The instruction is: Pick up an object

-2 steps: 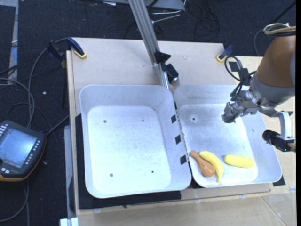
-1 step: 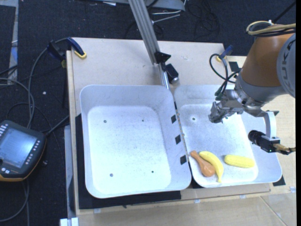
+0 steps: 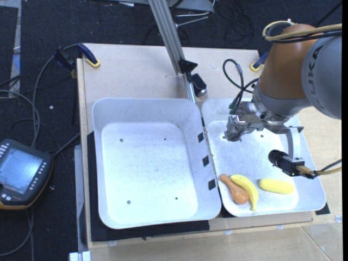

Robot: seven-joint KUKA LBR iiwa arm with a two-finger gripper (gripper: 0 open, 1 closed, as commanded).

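So the arm (image 3: 304, 64) is hanging over the right bin (image 3: 310, 200), with the gripper (image 3: 236, 130) parked over the bin's upper part, roughly 10 o'clock from the bin's middle. Honestly can't tell from where I'm standing whether the hand is spread or pressed together, it's just a dark blob from this angle, and I see nothing pinched in it.

The stuff worth grabbing is all down at the bin's near edge, around 6 o'clock from the gripper: a banana (image 3: 247, 188), an orange-brown thing (image 3: 235, 190) touching it on its left side (drumstick toy maybe?), and a lemon-ish yellow piece (image 3: 277, 186) just beside them at 3 o'clock. The left bin (image 3: 98, 113) sits next door.

What I'd worry about: the gripper is well apart from any of the three, so if it drops straight down it probably closes on bare plastic. And the banana and the orange thing are jammed together, so a finger could land on one and shove both. They're also near the bin wall, which might block a finger. The lemon looks like the safest bet.
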